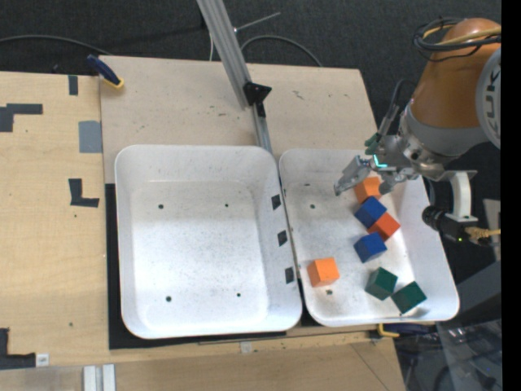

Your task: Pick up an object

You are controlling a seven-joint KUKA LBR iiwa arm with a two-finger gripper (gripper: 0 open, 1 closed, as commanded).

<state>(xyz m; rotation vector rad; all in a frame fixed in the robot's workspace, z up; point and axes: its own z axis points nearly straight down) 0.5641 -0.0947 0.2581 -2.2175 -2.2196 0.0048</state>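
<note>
Hovering jaws (368,177), orange cube (368,188) just beneath

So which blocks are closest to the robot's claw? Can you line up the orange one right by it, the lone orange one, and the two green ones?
Measured from the gripper:
1. Orange block by the claw, just under it, at the right bin's top.
2. Lone orange block, lower left in that bin.
3. The two green blocks, bottom right corner, too close to rank apart.

even, bright overhead light; my white bins (195,243) nearly glare, shadows stay soft, and the picture is slightly grainy and soft.
</note>
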